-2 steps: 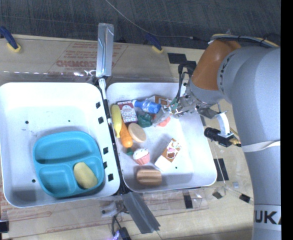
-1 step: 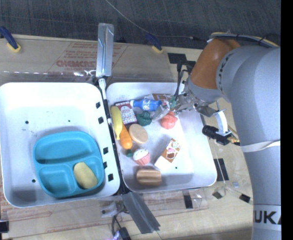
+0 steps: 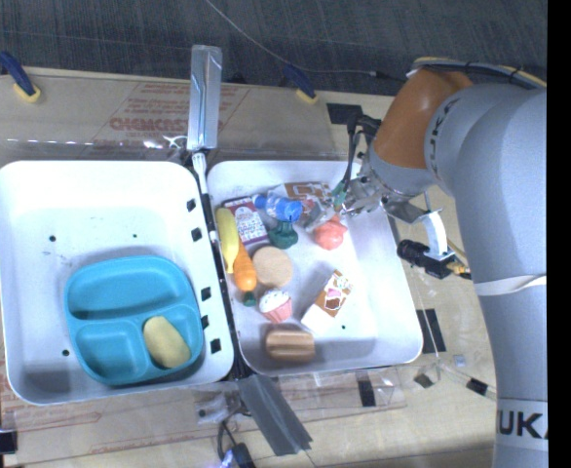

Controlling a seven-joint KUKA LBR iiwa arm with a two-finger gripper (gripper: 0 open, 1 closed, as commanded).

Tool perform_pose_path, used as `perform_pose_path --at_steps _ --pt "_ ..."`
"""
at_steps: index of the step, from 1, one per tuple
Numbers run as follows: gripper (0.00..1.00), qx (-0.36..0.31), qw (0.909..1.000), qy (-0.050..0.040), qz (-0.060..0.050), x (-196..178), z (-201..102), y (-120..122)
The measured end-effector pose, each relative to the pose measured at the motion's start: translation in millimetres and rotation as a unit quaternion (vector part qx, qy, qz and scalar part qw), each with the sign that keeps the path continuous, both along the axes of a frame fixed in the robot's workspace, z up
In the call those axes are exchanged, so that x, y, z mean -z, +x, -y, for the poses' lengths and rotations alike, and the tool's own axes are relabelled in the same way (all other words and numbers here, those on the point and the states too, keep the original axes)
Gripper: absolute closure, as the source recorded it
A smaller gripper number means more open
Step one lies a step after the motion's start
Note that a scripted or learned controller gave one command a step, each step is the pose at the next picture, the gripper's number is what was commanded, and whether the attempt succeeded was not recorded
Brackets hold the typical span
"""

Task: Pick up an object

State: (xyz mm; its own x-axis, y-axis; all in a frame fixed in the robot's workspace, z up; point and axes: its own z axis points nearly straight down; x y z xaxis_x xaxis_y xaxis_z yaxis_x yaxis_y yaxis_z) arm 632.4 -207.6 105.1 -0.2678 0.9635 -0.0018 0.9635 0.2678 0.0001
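The left bin (image 3: 13, 261) holds a blue divided tray (image 3: 120, 305), and a yellowish potato-like lump (image 3: 167, 342) sits in the tray's lower right compartment. Across the divider, the right bin (image 3: 393, 310) carries the clutter: a yellow banana (image 3: 226, 237) lies along its left wall with an orange carrot-like piece (image 3: 245, 275) just below it, then a printed packet (image 3: 251, 226), a blue bottle-like item (image 3: 283, 208) over a dark green piece (image 3: 285, 232), a tan round bun (image 3: 273, 264), a pink cupcake (image 3: 276, 306), a brown sandwich-like block (image 3: 289, 340) near the front wall, a cake-slice card (image 3: 332, 294), and a small pink-red item (image 3: 330, 233) toward the back right. The tool (image 3: 349, 199) is down in the bin's far right corner, just above and beside that pink-red item, under the arm's orange band (image 3: 407, 115) and grey wrist. Whether it is released or clenched I cannot tell; nothing can be seen caught in it. By my reading, this is the descent or closing stage of a pick, with the pink-red item the likeliest target, lying on the bin floor. The next move would call for the tool to settle squarely over the item and clear of the neighbouring packet, close firmly, then lift straight up; an off-centre grip could nudge it away.
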Motion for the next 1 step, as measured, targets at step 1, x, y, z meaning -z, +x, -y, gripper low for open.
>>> perform_pose_path --at_steps 1 --pt "1.00 0.070 0.9975 0.0011 0.004 -113.0 -78.7 -10.6"
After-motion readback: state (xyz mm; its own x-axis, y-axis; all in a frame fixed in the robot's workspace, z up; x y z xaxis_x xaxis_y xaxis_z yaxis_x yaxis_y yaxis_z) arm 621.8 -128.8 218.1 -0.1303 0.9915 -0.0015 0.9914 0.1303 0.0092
